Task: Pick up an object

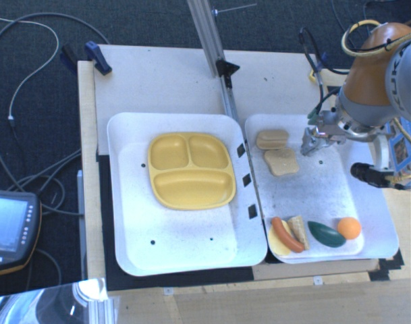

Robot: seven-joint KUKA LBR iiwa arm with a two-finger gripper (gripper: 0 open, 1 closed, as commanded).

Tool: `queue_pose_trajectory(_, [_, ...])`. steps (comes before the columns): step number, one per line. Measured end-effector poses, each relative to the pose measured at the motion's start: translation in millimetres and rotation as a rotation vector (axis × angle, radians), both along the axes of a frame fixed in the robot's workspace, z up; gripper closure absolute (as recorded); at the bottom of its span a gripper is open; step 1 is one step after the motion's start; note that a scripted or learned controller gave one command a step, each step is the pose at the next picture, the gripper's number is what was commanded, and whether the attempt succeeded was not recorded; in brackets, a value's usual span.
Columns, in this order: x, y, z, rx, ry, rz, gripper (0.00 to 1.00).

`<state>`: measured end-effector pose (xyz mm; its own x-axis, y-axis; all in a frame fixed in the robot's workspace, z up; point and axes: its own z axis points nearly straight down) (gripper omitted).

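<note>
1. The gripper (312,142) hovers in the right bin (367,201), just beside two tan bread pieces (278,151); finger state cannot be told.
2. An off-centre descent may push the pieces aside, since they lie touching.

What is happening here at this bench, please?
A robot arm reaches in from the right, and its gripper hangs over the right bin, just beside two tan bread-like pieces. Nothing shows between its fingers, so no object is picked up yet. At the near end of that bin lie a hot dog, a dark green vegetable and an orange ball. The left bin holds a yellow divided plate.
</note>
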<state>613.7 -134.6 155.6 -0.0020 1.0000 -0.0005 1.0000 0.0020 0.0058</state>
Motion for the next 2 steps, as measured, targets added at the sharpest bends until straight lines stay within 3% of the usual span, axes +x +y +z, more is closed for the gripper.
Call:
queue_pose_trajectory(1, [9.7,5.3,60.1,-0.001,-0.003,0.001,1.0])
queue_pose_trajectory(2, [10.5,5.7,61.5,0.0,0.003,-0.001,1.0])
